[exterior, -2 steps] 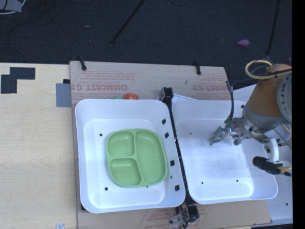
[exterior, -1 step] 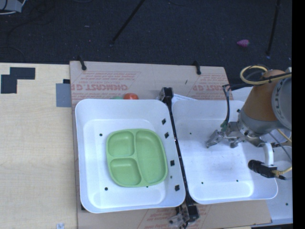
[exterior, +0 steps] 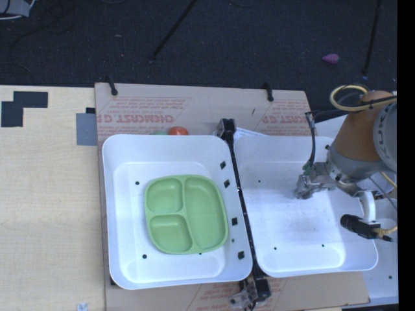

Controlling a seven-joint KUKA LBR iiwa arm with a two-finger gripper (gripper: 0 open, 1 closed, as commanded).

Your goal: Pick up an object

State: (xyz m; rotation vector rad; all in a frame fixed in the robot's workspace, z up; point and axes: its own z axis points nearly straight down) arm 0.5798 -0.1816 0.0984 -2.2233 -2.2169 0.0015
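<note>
The robot's thick arm [exterior: 363,141] has a rounded orange band above a grey metal wrist. A thin black cable runs down beside it to the small grey metal claw [exterior: 306,188]. A yellow cable loop sits atop the orange part.

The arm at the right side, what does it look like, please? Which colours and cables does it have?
The arm is grey with a wide orange band. A yellowish cable loop sits above it, and a black cable runs down toward the small grey metal claw.

A pale green divided plate [exterior: 186,214] lies flat in the left bin [exterior: 123,173] — three compartments facing up. It sits near the middle, slightly turned.
</note>
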